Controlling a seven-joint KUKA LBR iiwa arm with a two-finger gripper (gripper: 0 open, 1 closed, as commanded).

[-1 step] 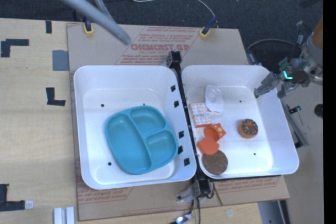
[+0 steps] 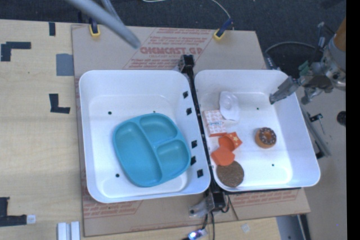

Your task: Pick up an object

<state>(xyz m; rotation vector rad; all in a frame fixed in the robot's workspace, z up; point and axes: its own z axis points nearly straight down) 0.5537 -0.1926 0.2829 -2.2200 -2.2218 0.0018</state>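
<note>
Nothing lifted yet. Two-finger gripper (image 2: 292, 89) poised at the 2 o'clock corner of the right-hand shallow white bin (image 2: 304, 146), over its upper right rim, dark fingers spread apart with nothing between them. All candidates lying on the bin floor: round sprinkled doughnut (image 2: 265, 137) nearest, toward 7 o'clock of the gripper; crumpled white wrapper (image 2: 229, 105) at 9 o'clock of it; pink-and-white printed packet (image 2: 214, 121), orange block (image 2: 230, 140), round orange-red disc (image 2: 224, 157) and brown speckled cookie (image 2: 230, 174) clustered along the bin's left side. Blue three-compartment plastic tray (image 2: 151, 148) alone in the left-hand white bin (image 2: 93, 121). Judged at the approach stage: choosing, descending, closing and lifting all left.
</note>
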